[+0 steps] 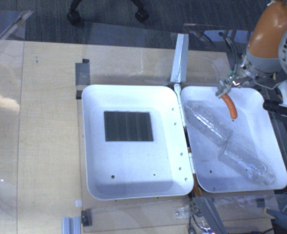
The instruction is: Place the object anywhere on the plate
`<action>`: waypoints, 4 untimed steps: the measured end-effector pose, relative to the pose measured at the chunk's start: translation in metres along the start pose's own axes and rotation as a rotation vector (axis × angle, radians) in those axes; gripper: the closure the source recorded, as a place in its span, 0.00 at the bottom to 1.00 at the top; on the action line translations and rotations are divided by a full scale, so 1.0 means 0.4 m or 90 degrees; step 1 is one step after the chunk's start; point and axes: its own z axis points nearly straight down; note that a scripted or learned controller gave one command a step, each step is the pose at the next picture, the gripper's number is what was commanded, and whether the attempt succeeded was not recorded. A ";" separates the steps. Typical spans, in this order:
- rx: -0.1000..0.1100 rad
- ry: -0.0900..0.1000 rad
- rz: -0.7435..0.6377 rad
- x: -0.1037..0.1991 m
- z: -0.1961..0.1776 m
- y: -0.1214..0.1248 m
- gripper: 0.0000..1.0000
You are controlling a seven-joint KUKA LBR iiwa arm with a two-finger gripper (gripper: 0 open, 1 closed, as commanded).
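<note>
We see two clear plastic bottles [231, 143] lying slanted in the right bin [272, 135]. The left bin [92, 130] sits just beside it on the bench [36, 130]. Beyond the bench, a black chair base [106, 1] stands on the floor.

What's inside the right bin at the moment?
In the right bin lie clear plastic bottles, hard to count since they are transparent. An orange sausage-like object hangs at the gripper above the bin's far side. Whatever sits beneath the arm is covered.
</note>
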 end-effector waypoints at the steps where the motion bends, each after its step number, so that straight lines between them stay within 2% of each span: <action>1: -0.002 -0.001 -0.038 0.094 -0.337 0.042 1.00; 2: -0.002 0.000 0.010 0.244 -0.632 0.107 1.00; 3: 0.002 0.002 0.048 0.356 -0.465 0.052 1.00; 4: 0.001 0.002 0.096 0.468 -0.404 0.074 1.00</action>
